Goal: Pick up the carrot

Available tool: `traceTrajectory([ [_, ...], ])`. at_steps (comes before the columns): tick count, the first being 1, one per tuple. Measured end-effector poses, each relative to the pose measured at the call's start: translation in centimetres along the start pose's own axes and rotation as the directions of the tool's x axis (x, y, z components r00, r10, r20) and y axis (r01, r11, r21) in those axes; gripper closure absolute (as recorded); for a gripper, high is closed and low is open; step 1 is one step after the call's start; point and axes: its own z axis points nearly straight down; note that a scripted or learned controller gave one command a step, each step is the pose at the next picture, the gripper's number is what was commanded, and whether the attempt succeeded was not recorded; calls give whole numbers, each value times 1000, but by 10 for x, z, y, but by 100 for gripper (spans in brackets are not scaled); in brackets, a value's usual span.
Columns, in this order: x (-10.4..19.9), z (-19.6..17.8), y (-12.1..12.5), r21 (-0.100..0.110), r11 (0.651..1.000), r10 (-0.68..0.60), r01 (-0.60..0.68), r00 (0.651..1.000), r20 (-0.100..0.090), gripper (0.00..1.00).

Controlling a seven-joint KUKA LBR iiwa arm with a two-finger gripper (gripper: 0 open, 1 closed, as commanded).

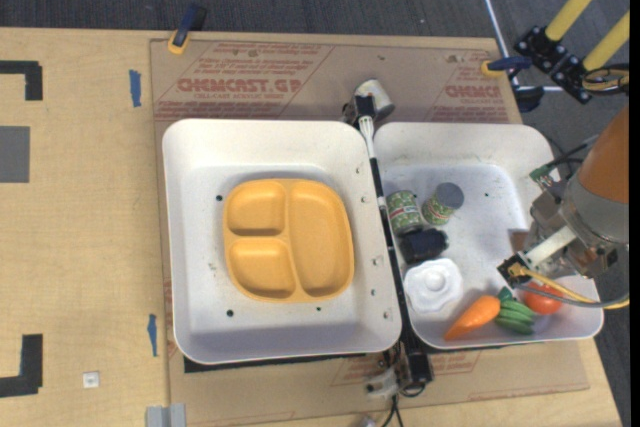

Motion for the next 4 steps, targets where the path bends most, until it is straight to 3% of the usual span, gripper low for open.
traceTrajectory([
  [1,6,-92,20,-2,975,223,-223,975,-2,100],
  [2,-18,-109,72,-3,973,229,-229,973,-2,100],
  [3,68,-65,-25,1,962,272,-272,962,0,100],
  [4,76,-64,-128,1,963,270,-270,963,1,100],
])
